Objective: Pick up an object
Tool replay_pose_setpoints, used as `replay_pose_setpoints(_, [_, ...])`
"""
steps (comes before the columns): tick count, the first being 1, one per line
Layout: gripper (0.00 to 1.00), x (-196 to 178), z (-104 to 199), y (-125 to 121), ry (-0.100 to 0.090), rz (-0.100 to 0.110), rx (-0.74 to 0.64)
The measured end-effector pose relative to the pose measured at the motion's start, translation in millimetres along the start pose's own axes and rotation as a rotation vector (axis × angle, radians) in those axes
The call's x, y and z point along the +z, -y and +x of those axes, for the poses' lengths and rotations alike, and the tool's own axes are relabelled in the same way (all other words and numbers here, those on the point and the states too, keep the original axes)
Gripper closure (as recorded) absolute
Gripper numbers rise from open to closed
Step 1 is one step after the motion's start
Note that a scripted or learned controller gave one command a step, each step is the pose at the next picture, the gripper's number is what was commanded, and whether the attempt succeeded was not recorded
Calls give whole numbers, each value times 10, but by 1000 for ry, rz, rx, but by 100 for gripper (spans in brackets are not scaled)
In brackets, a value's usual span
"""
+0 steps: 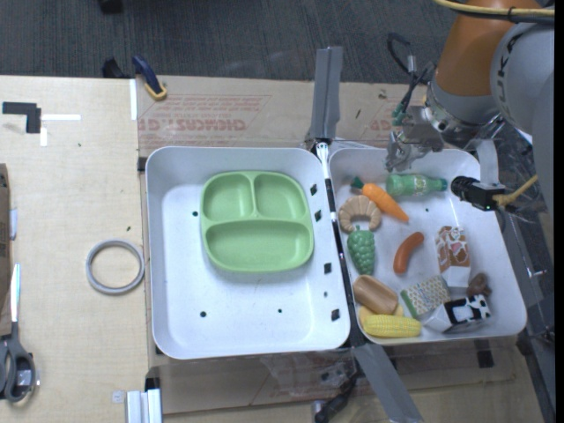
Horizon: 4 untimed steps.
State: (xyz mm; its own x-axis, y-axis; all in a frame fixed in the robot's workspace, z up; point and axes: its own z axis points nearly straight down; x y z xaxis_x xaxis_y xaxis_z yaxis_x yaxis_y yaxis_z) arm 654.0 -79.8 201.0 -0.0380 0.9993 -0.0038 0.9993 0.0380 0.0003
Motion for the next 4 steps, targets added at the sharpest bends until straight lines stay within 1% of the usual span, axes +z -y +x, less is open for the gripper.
replay_pose_setpoints(1, [100,191,-438,-30,-1,1,16])
replay_pose_setpoints(2, [0,191,-434,-31,-2,1,15])
replay_pose_setpoints(3, [0,870,-238,-94,4,-19,-251])
replay_pose_setpoints(4, [0,88,95,-59,-2,-3,-523])
